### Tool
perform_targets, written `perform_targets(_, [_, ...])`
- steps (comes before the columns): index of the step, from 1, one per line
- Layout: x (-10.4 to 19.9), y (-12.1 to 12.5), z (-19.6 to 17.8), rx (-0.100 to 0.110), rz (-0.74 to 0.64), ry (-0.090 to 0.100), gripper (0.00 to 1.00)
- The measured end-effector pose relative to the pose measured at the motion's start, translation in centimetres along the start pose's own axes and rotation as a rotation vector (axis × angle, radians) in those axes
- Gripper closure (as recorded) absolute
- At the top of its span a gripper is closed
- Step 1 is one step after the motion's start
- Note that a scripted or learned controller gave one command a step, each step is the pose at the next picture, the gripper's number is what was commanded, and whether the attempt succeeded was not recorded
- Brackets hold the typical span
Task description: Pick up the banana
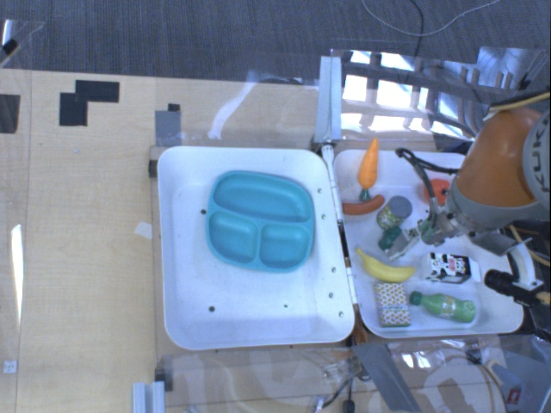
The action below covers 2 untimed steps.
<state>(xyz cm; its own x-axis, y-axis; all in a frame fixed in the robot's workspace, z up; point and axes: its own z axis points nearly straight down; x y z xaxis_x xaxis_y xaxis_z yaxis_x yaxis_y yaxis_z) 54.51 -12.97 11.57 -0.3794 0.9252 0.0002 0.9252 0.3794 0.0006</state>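
Observation:
The yellow banana (385, 268) lies in the right bin (508, 321), near its left wall, curving from upper left to lower right. My gripper (399, 244) hangs just above and to the right of the banana's upper end, close to a small grey-green can (396, 212). The grey arm with its orange band (506, 160) reaches in from the right over the bin. Nothing shows as lifted from the bin floor.
In the right bin lie a carrot (368, 163), a sausage (363, 204), a checkered box (392, 304), a green bottle (443, 306), a small milk carton (448, 268) and a red item (436, 189). The left bin (185, 256) holds a blue divided plate (261, 220).

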Motion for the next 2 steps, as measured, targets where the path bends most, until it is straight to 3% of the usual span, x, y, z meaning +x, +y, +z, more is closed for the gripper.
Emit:
perform_targets(1, [3.59, -0.63, 2.67, -0.012, 0.041, -0.009, 0.00])
perform_targets(2, [3.59, -0.63, 2.68, -0.012, 0.041, -0.009, 0.00])
